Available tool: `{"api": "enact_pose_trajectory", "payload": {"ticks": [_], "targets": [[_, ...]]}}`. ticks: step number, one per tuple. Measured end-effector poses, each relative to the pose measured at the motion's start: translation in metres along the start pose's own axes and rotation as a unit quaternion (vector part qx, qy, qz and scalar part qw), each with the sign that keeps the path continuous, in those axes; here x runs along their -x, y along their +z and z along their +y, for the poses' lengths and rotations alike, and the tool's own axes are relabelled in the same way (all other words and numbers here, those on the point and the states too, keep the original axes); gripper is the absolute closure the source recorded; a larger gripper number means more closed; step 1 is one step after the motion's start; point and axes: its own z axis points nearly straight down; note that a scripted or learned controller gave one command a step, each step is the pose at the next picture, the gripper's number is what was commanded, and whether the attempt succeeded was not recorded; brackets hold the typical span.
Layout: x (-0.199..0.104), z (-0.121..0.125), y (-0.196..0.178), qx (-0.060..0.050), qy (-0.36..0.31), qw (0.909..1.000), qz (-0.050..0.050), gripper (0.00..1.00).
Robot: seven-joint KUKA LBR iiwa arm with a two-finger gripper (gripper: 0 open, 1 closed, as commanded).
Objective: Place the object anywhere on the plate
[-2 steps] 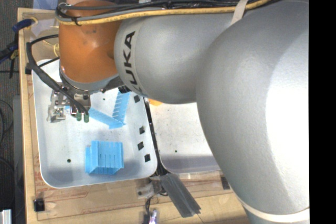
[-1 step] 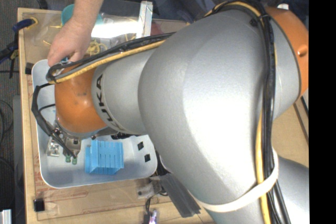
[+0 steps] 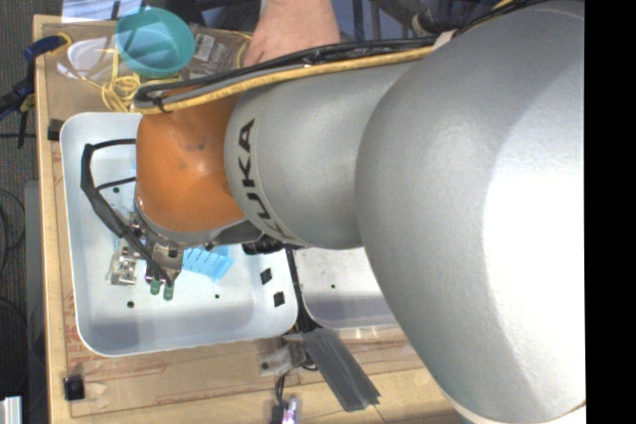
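"UKA" reads on the arm. A ridged blue object lies in the left bin; gripper beside it, opening unclear.

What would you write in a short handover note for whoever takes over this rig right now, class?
Gripper: low over the left bin, green-tipped fingers pointing down; open or shut cannot be told.
Object: a light blue ridged piece lies on the bin floor just right of the gripper; nothing visibly between the fingers.
Plate: not identified from this view; the arm covers much of both bins.
Done: nothing confirmed.
Left: grasp the blue piece, find the plate, set it down there.
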Motion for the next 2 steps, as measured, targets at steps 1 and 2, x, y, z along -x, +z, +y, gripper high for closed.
{"api": "enact_pose_trajectory", "payload": {"ticks": [1,2], "targets": [[-0.004,0.016,0.084,-0.004,0.070,0.9976,-0.001,1.00],[0.023,-0.042,0.014,0.000,-0.003,1.0000,0.000,1.00]]}}
